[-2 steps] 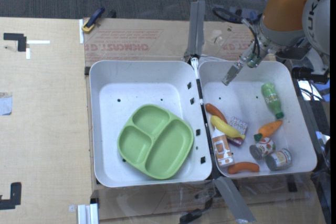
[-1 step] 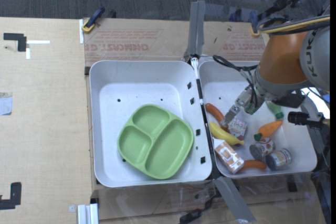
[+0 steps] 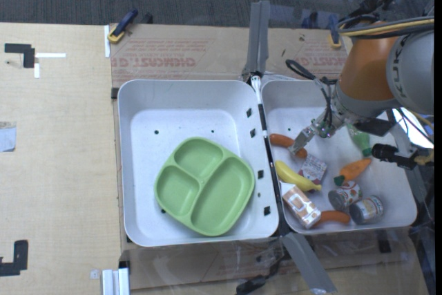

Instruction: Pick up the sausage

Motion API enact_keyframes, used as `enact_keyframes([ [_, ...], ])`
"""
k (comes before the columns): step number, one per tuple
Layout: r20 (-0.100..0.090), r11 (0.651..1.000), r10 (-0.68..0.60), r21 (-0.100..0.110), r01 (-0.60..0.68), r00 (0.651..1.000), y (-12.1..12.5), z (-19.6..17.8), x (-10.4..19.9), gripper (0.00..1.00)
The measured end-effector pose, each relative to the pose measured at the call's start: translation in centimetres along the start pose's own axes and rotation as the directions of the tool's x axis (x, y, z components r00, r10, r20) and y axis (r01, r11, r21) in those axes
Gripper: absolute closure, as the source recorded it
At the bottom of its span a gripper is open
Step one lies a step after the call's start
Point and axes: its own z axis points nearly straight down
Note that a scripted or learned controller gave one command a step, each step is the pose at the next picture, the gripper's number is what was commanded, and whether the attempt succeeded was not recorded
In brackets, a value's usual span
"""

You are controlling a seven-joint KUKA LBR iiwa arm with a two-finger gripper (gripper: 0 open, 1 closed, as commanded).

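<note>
Nearest the lens: boxed snack and tins by the right white bin's front rim. Farther back, small orange-red toy sausage lying near the divider wall; probably light, stiff, slick plastic, best pinched across its middle. Two-finger gripper hanging just beside it, fingers parted, nothing held. Crumpled wrapper and yellow banana close in front; freer room behind.

The robot arm is fat and round, grey with a big orange band. Black cables loop over it, and one yellow cable runs along the top. Below the band sits the small claw, made of shiny grey metal.
</note>
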Motion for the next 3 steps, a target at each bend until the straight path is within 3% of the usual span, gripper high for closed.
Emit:
enact_keyframes([
  [1,0.0,1.0,0.004,0.0,-0.004,1.0,-0.1,-0.8,-0.2,1.0],
  [2,0.0,0.999,-0.04,0.002,0.04,0.999,4.3,-4.9,1.8,1.0],
  [3,0.0,0.999,-0.04,0.002,0.04,0.999,4.3,-4.9,1.8,0.0],
])
